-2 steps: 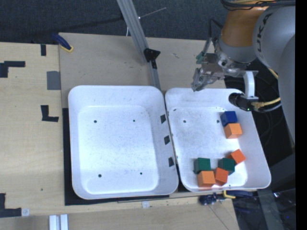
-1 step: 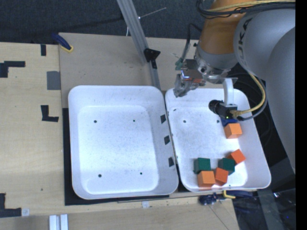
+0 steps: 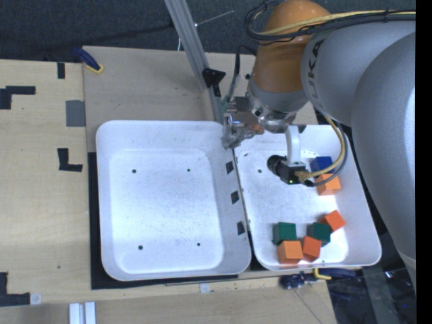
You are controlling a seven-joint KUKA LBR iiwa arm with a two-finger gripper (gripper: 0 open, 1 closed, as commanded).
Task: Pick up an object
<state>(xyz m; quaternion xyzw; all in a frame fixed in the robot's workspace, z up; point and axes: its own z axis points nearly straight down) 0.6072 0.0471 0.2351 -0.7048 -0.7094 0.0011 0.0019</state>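
The scene is lit evenly and quite brightly from above. The two white bins [image 3: 115,140] are almost overexposed, so their surface detail is washed out and only small dark specks remain. Shadows are soft: a dim one lies along the near inner wall of the left bin, and small ones under the blocks [image 3: 305,238]. The orange band [image 3: 283,46] carries a mild highlight on top. The big grey arm [image 3: 378,100], close to the camera, looks soft and unsharp. The tabletop [image 3: 40,201] is sharper, with slight grain overall.
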